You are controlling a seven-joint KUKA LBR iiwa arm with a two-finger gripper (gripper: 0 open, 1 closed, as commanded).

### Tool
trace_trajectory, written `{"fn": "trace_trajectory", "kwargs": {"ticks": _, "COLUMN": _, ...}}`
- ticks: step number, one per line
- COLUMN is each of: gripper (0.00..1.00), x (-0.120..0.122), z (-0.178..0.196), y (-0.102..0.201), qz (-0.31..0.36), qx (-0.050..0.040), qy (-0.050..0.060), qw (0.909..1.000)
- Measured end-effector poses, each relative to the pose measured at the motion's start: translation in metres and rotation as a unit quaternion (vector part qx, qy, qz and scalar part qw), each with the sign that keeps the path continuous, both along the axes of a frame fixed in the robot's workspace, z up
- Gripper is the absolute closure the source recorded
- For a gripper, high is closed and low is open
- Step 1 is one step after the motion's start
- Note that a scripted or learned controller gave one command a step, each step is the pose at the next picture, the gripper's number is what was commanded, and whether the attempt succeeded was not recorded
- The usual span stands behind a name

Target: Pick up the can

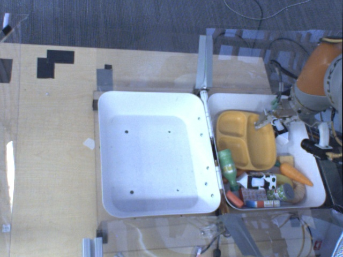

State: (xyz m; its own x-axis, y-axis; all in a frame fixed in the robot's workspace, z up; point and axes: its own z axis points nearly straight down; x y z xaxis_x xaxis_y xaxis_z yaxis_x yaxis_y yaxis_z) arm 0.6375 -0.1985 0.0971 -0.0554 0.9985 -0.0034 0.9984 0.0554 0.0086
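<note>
Tool (271, 118) above yellow tray's (244, 143) upper right corner, finger state impossible to tell.

The arm (321, 74) was cut off by the right edge, its gripper (276, 114) too small to resolve, and in the right bin (320, 197) the can could not be identified among overlapping items partly hidden beneath the yellow tray (246, 143).

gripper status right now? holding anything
Gripper: cannot be told; it sits over the yellow tray at the right bin's far end, nothing visibly held.
</note>
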Motion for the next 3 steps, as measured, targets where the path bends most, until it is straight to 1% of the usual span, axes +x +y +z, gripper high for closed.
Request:
{"fn": "trace_trajectory", "kwargs": {"ticks": 1, "gripper": 0.00, "x": -0.0050, "z": -0.0021, "y": 0.0171, "qz": -0.057, "qx": -0.0040, "qy": -0.008, "qw": 0.9984}}
{"fn": "trace_trajectory", "kwargs": {"ticks": 2, "gripper": 0.00, "x": -0.0037, "z": -0.0011, "y": 0.0140, "qz": -0.041, "qx": -0.0009, "qy": -0.001, "qw": 0.9991}}
{"fn": "trace_trajectory", "kwargs": {"ticks": 3, "gripper": 0.00, "x": 0.0021, "z": -0.0025, "y": 0.0131, "qz": -0.055, "qx": -0.0005, "qy": -0.004, "qw": 0.9985}}
